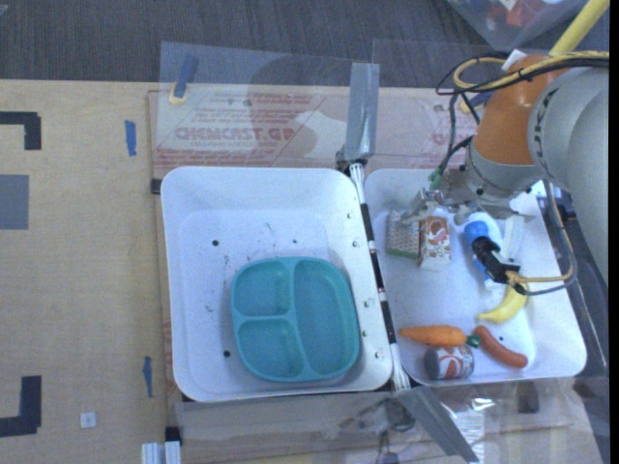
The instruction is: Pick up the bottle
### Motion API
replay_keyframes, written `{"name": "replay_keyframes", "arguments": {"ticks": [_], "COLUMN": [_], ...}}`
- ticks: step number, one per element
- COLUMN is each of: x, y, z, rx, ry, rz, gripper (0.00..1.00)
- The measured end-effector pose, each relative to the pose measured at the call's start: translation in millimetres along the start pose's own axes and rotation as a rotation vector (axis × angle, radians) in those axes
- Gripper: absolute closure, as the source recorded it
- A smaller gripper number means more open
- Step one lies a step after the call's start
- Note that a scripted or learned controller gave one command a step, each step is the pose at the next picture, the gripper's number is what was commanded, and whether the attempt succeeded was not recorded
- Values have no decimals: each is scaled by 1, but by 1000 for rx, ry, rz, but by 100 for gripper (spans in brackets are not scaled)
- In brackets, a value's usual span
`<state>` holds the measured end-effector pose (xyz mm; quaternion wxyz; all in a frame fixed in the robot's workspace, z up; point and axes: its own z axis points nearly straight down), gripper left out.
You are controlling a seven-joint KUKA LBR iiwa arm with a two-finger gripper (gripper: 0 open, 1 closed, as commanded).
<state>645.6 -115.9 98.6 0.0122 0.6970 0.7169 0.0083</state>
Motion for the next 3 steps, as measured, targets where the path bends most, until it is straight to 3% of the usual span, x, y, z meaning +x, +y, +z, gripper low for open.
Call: {"name": "replay_keyframes", "arguments": {"ticks": [1,2,3], "x": [19,18,65], "y": [-29,-27,-52], "z": [-1,-12,-133], "rx": [0,-3,29], "ry": [0,1,6], "rz": [44,47,-12], "gripper": [0,100,100]}}
